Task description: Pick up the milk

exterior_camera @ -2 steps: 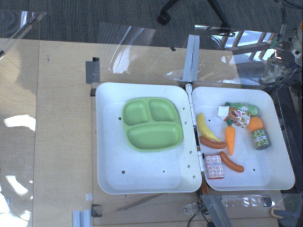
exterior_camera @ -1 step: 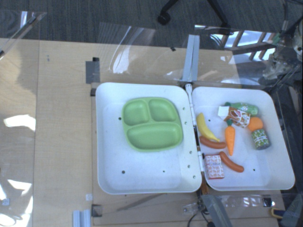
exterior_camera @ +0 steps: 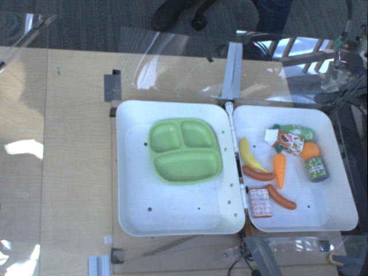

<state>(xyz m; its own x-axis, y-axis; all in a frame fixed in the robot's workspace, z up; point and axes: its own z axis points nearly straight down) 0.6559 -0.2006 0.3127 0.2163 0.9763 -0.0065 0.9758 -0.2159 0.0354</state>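
Note:
The milk [exterior_camera: 289, 141] looks like the small carton with a white end and an orange-and-red print. It lies on its side in the back of the right bin [exterior_camera: 339, 211]. A green item [exterior_camera: 303, 133] touches its far side and an orange fruit [exterior_camera: 310, 150] touches its right side. The top of a carrot [exterior_camera: 279, 168] points at it from the front.
The right bin also holds a banana [exterior_camera: 251, 154], two sausages [exterior_camera: 259, 174] [exterior_camera: 282, 198], a green can [exterior_camera: 316, 169] and a red-and-white box [exterior_camera: 260, 203]. A green divided plate [exterior_camera: 185, 151] sits in the left bin [exterior_camera: 138, 211]. A metal post [exterior_camera: 232, 73] stands behind the bins.

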